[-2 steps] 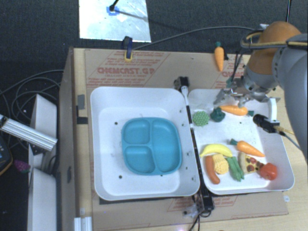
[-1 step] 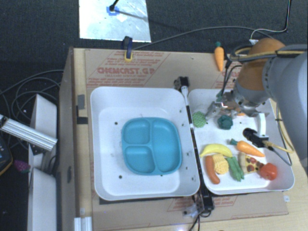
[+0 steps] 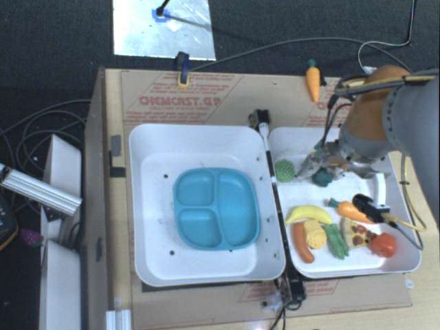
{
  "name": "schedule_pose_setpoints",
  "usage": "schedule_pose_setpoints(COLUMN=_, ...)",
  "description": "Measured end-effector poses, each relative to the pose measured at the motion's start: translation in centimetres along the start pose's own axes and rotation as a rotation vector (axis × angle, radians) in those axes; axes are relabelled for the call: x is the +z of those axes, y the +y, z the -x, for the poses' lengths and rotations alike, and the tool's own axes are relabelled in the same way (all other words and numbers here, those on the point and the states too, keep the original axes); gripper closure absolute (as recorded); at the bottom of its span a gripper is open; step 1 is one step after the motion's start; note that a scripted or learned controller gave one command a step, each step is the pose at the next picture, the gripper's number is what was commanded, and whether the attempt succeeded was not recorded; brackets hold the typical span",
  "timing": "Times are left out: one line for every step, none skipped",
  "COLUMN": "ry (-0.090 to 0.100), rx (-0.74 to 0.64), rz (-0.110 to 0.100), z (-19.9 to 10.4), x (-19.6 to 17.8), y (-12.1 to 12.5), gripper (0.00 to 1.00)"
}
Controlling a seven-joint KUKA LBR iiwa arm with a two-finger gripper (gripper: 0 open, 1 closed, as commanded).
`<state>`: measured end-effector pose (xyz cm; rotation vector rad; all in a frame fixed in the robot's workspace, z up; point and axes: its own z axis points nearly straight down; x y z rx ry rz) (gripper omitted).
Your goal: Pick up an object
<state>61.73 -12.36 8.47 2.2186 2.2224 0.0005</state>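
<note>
Gripper (image 3: pixel 322 163) is low in the right bin (image 3: pixel 412 256), upper part, among the toys. Can't tell its finger state (blurred). Dark green toy (image 3: pixel 322 178) sits just below it, light green ball (image 3: pixel 284 170) to its left, touching unclear. Blue tray (image 3: pixel 215 208) is in the left bin (image 3: pixel 148 184).

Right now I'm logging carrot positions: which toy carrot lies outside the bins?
The carrot on the cardboard beyond the right bin, upright in view. The other carrot lies inside that bin, beside the banana.
</note>
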Motion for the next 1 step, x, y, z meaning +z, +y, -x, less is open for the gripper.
schedule_pose_setpoints(ry=0.0, rx=-0.001, rz=0.003, z=0.0, x=-1.14, y=0.14, gripper=1.0)
